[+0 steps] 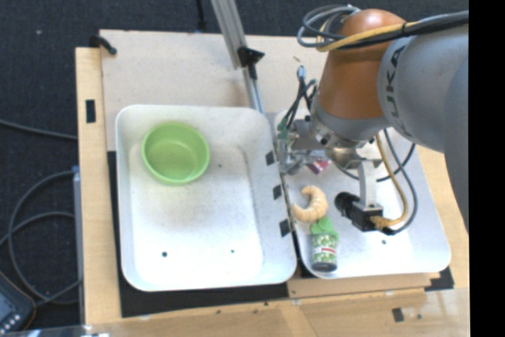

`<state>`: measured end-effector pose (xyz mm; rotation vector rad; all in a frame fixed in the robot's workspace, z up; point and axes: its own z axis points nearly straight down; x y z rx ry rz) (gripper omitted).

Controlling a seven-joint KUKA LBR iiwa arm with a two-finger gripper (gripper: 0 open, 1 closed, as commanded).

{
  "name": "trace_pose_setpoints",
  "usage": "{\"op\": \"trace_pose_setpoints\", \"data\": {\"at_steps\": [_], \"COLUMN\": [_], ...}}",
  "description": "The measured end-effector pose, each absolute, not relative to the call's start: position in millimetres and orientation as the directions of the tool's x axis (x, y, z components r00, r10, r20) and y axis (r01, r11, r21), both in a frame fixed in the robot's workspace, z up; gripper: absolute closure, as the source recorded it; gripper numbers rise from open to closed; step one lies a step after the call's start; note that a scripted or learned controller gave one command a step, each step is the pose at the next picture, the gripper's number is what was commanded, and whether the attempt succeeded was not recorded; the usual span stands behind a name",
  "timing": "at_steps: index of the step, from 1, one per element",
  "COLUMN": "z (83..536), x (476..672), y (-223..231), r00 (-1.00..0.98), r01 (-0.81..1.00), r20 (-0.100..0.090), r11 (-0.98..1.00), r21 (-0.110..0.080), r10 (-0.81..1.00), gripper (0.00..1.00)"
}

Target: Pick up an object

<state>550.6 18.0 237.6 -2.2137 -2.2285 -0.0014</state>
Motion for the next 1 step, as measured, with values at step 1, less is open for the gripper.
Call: {"op": "trace_pose_setpoints", "data": {"at_steps": [1], "z": [240.1], "x": [534.2], "y": [79.8], "r00": [-0.009], "r01": [1.000], "r20": [0.003], "r11": [0.009], "r21": [0.000], "r10": [1.000], "gripper": [1.00]}}
